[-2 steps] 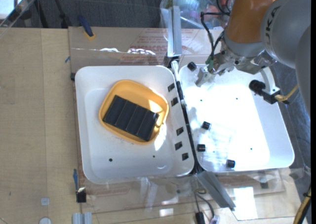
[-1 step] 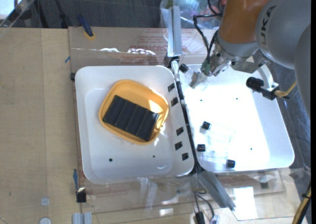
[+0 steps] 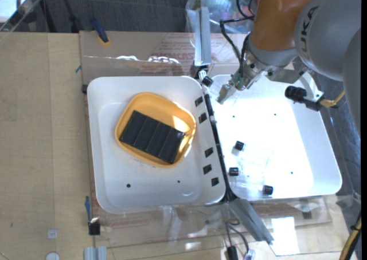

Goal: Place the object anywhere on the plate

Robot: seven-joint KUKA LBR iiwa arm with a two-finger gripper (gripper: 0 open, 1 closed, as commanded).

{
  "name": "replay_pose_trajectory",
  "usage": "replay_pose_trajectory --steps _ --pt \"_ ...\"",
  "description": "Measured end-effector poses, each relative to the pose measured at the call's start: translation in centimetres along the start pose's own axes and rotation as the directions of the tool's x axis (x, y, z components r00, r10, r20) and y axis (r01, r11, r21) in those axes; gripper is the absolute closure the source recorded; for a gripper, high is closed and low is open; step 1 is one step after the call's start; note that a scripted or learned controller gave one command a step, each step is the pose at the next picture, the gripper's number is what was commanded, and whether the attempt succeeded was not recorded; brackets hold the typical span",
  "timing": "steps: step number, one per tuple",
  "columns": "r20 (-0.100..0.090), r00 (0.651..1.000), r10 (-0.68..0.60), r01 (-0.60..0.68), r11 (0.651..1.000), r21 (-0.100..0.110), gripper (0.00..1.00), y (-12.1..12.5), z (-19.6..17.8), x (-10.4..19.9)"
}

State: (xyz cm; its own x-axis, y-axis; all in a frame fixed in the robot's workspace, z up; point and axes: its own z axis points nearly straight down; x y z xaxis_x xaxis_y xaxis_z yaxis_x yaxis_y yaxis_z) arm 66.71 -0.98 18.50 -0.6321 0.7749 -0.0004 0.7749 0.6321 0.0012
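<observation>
Lying flat across the yellow plate (image 3: 156, 129) in the left bin (image 3: 109, 190), the dark ribbed rectangular object (image 3: 152, 135) rests well to the left of and below the gripper (image 3: 225, 93), which by the look of it means the placing is already done. The gripper hangs over the upper-left corner of the right bin (image 3: 309, 138), just beside the divider, and nothing shows between its tips; whether they stand wide or narrow I cannot tell, as they are small and blurred. Judging from this, the arm sits there because it has no load.
</observation>
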Motion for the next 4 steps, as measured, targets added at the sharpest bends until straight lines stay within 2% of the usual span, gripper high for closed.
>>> replay_pose_trajectory --steps 1,2,3,4 --pt "-0.001 0.987 -0.16 0.16 0.987 0.0 1.0 0.3 0.0 1.6" --pt "-0.001 0.987 -0.16 0.16 0.987 -0.001 0.0 0.3 0.0 1.6" --pt "0.0 0.986 -0.166 0.166 0.986 0.0 0.0 -3.3 -0.1 -1.1" --pt "0.001 0.95 -0.313 0.313 0.95 0.0 0.0 -11.7 0.5 -3.4"
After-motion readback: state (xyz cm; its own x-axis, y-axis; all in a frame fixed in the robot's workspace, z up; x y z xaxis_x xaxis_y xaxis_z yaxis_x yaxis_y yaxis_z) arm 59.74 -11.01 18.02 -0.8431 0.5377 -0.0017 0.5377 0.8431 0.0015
